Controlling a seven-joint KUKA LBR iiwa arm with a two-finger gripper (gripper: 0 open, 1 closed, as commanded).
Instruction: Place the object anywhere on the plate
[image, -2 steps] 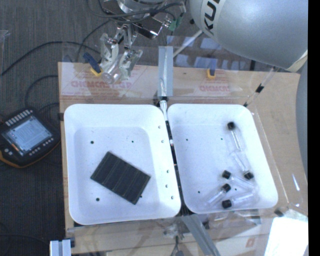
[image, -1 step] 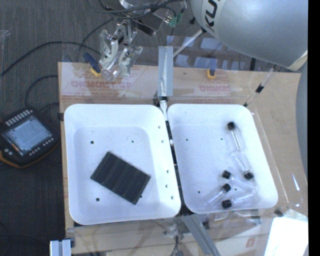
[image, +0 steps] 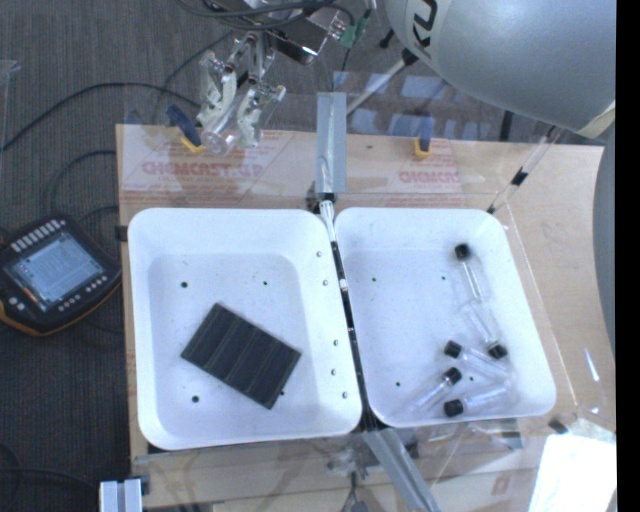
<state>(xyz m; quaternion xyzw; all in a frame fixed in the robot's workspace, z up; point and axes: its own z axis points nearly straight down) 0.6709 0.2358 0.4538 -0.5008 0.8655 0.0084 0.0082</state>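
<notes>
The tool (image: 232, 105) hangs beyond the far edge of the left bin (image: 150, 250), over the desk (image: 560, 190); whether it is spread or pressed together cannot be told. The dark plate (image: 241, 356) lies in the left bin. Clear black-capped vials (image: 468, 385) lie clustered in the right bin (image: 400, 250), near its right corner.
</notes>
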